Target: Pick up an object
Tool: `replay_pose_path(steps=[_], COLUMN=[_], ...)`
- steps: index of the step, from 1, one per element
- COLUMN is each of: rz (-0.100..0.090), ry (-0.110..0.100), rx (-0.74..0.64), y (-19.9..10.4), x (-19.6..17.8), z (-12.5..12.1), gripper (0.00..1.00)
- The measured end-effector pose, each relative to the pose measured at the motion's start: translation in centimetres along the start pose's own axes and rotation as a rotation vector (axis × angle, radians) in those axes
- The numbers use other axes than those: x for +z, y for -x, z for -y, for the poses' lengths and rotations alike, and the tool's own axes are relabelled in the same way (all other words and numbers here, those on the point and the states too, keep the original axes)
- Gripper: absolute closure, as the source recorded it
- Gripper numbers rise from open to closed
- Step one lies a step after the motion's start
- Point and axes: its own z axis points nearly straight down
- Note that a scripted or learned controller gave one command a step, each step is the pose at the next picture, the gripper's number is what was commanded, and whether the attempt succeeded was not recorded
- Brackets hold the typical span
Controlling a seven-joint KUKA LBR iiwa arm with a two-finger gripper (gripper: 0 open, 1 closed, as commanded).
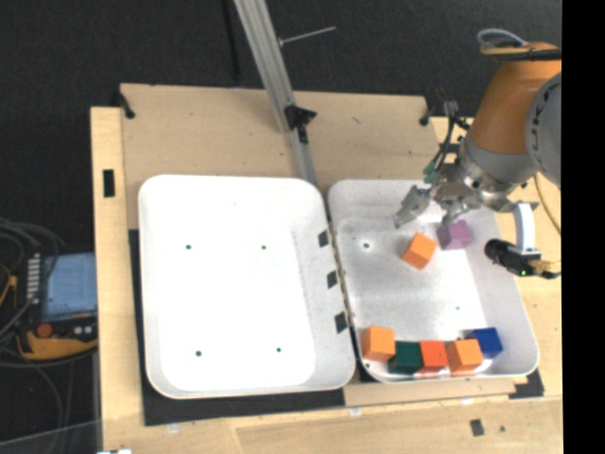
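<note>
I've got the gripper [430, 211] hanging over the right bin [378, 296], fingers spread wide with nothing between them. An orange cube [420, 251] lies just below it, a purple block [456, 234] beside that cube.

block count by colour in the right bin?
Orange blocks: 4
Green block: 1
Blue block: 1
Purple block: 1
Total: 7
</note>
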Motion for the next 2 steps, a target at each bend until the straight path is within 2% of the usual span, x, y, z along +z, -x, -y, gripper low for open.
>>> replay_pose_path(steps=[1, 2], rz=[0.001, 0.003], ry=[0.003, 0.008], rx=[0.002, 0.004], y=[0.3, 0.4], x=[6.2, 8.8], z=[0.2, 0.1], gripper=[0.00, 0.00])
